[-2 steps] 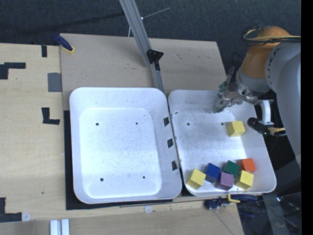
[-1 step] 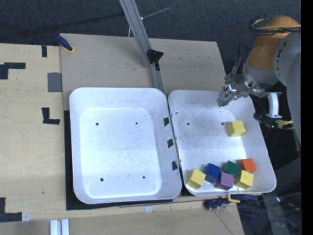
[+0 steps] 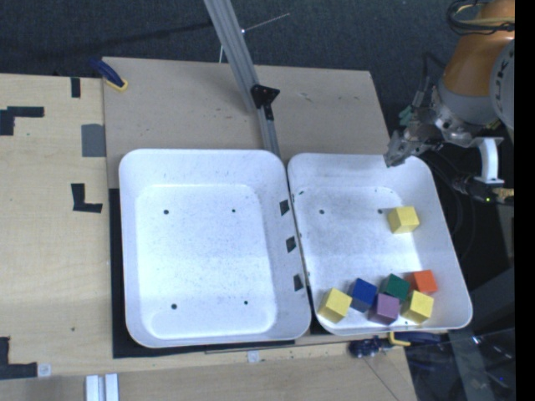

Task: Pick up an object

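Nearest the camera, along the near wall of the right bin [image 3: 435, 192], 6 small blocks sit in a loose cluster. A yellow block [image 3: 335, 304] lies at the cluster's 9 o'clock end, just beside a blue block [image 3: 364, 293]. A purple block [image 3: 387, 307] touches a green block [image 3: 395, 288] at its 12 o'clock, and a second yellow block [image 3: 420, 306] sits at the purple one's 3 o'clock. An orange block [image 3: 425, 281] rests toward 1 o'clock of the cluster, by the bin's right wall.

Farther in, a lone yellow block [image 3: 403, 219] sits apart from the others — toward 12 o'clock of the cluster, near the right wall.

The left bin [image 3: 134, 224] lies beside the right one, their walls touching along the middle seam.

Farther still, the gripper [image 3: 399, 150] hangs over the far right corner of the right bin, at about 12 o'clock of the lone yellow block and well apart from it. Nothing is visible between its fingers; whether they are spread or pressed together I cannot tell — they are too small and dark here. A grey metal pole [image 3: 238, 53] slants across the bench beyond the bins.
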Tool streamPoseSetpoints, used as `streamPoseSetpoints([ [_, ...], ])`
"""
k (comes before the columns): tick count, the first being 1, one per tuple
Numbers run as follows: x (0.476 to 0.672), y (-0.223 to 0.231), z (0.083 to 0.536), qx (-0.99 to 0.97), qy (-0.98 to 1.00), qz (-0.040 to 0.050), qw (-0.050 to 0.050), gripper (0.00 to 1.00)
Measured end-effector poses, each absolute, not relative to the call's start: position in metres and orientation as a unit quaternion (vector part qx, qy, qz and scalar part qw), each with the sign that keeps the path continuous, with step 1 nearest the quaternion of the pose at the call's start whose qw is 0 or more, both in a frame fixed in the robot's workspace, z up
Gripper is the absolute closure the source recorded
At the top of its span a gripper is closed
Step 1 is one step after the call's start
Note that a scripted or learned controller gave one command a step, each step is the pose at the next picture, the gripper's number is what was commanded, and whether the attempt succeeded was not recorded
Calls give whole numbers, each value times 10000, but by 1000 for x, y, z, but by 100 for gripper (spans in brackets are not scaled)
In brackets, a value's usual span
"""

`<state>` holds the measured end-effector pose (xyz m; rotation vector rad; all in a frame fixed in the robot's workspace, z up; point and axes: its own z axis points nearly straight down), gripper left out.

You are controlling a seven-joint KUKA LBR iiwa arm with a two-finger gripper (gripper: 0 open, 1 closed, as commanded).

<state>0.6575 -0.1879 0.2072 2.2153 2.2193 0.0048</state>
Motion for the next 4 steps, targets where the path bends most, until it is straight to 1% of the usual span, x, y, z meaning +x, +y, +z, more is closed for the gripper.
streamPoseSetpoints([
  [1,661,-187,250,7065,7077,11,22,100],
  [2,663,-133,251,7049,7093,2,-8,100],
  [3,658,-80,256,7047,7095,2,-12,100],
  [4,649,-18,256,7044,7098,0,-13,100],
])
